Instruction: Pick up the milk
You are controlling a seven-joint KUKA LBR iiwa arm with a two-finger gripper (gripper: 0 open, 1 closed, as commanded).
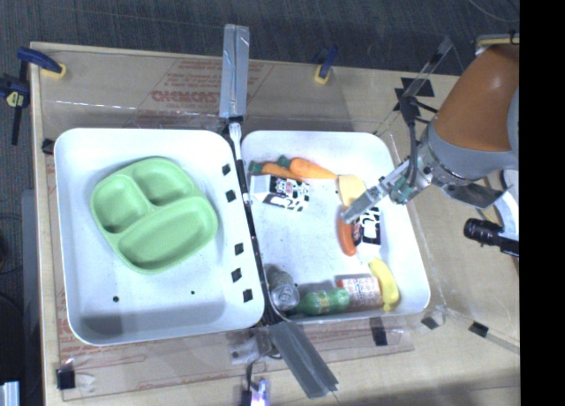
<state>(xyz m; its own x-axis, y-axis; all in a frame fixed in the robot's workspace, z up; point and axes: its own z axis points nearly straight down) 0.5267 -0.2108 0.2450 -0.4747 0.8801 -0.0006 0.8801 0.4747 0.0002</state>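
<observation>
Milk [287, 192] lying flat in right bin [399, 153], upper left, below carrot [311, 169]. Gripper [353, 212] low over hot dog [347, 233], well right of milk. Grip state: cannot tell. Green plate [155, 213] in left bin [71, 219].

The scene is evenly and brightly lit from above — the two shallow white plastic bins [154, 325] are nearly washed out. Soft shadows are cast along their inner walls. Slight blur is seen throughout — small labels cannot be read.
</observation>
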